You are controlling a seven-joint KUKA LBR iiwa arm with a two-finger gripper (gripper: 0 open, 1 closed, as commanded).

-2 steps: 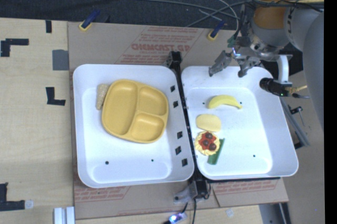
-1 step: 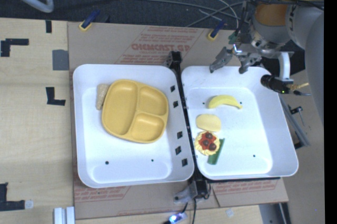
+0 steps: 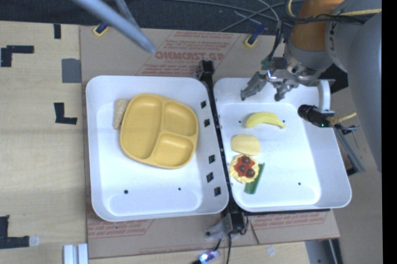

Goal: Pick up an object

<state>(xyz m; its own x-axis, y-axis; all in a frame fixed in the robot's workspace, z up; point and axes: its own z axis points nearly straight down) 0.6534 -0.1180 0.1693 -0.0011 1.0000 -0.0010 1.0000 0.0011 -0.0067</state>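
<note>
Fingers [image 3: 253,87] spread open above the banana [image 3: 264,120].

A light wooden bench [image 3: 37,151] carries everything, its top marked with short black tape pieces at the left. A sheet of brown cardboard [image 3: 186,49] with red printing lies flat on it, and the two shallow white bins sit side by side on that sheet, joined along a dark seam with black clips. The left bin [image 3: 108,194] bears a yellow divided plate [image 3: 159,131], with a tan sponge-like piece [image 3: 119,113] tucked just under the plate's left edge. The right bin [image 3: 310,176] bears a banana [image 3: 265,120], a pale yellow rounded piece [image 3: 245,144] below it, and a small toy food item [image 3: 245,169] in red, yellow and green just beneath that.
</note>
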